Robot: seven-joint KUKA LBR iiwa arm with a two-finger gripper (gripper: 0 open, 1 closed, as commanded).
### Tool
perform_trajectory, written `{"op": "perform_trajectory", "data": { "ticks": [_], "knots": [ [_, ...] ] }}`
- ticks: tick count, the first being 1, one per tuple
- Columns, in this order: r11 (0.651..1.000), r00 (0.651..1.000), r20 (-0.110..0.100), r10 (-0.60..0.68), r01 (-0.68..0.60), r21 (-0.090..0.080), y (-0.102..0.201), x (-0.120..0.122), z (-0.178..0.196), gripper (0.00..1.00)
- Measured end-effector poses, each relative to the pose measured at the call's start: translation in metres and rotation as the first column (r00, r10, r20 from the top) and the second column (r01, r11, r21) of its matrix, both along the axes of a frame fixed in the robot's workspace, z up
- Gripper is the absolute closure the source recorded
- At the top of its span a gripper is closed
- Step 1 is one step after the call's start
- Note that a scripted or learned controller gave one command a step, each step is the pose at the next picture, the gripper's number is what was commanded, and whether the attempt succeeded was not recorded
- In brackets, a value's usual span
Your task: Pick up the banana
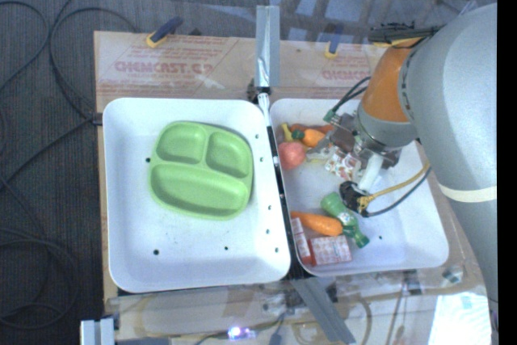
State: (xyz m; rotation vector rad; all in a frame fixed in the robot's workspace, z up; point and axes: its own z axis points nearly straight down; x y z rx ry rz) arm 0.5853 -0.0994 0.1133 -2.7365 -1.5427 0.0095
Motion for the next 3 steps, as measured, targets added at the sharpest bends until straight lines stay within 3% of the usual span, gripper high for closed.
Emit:
{"op": "perform_trajectory", "data": {
  "ticks": [1, 2, 3],
  "knots": [
    [1.000, 1.000, 0.008, 0.005, -0.005, -0.002, 0.001, 0.027, -0.024, 0.00],
    [1.000, 1.000, 0.001, 0.013, -0.013, 0.000, -0.064, 0.047, 0.020, 0.00],
    [0.999, 0.999, -0.034, 0.040, -0.040, -0.005, -0.041, 0.075, -0.021, 0.00]
  ]
}}
